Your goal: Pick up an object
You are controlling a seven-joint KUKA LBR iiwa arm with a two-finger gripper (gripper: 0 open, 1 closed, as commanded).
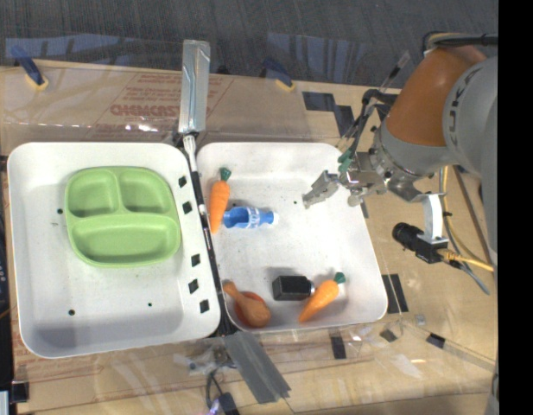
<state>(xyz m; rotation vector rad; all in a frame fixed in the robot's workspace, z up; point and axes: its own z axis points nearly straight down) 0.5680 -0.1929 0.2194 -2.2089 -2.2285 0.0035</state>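
Note:
The right bin (335,158) holds several objects. An orange carrot (218,199) lies along its left wall, with a blue bottle (247,218) beside it. Near the front are a small black block (292,287), a second carrot (320,296) and a brown drumstick-shaped toy (247,305). My gripper (337,190) hovers over the bin's right rear part, well clear of all of them. Its fingers (318,188) are open with nothing between them.
The left bin (41,318) holds a green divided plate (122,214). A ridge with black clips (197,232) separates the two bins. The arm's grey and orange body (430,111) hangs over the bench to the right of the right bin.

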